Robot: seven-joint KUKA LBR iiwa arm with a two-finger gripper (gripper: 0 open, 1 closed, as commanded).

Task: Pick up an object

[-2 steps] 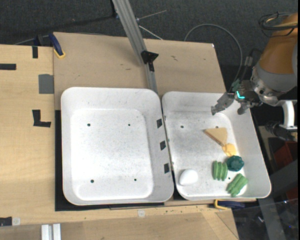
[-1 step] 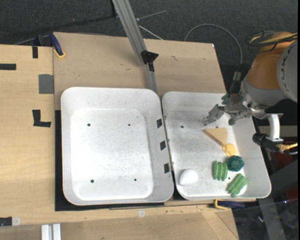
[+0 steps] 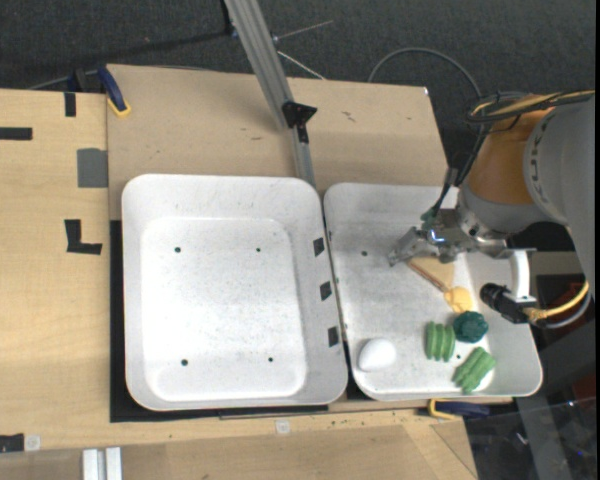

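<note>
Two white bins counted: left bin [image 3: 220,193], right bin [image 3: 365,218]. Gripper [image 3: 408,252] seen over right bin centre, fingers spread open, nothing held between them. Five objects grouped at bin's 5 o'clock: one white ball [image 3: 377,354], two green ridged pieces [image 3: 439,341] [image 3: 473,368], one teal object [image 3: 470,326], one yellow-tipped stick [image 3: 446,285].

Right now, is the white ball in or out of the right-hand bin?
In. The white ball rests on the floor of the right-hand bin, near its front left corner, apart from the gripper.
</note>
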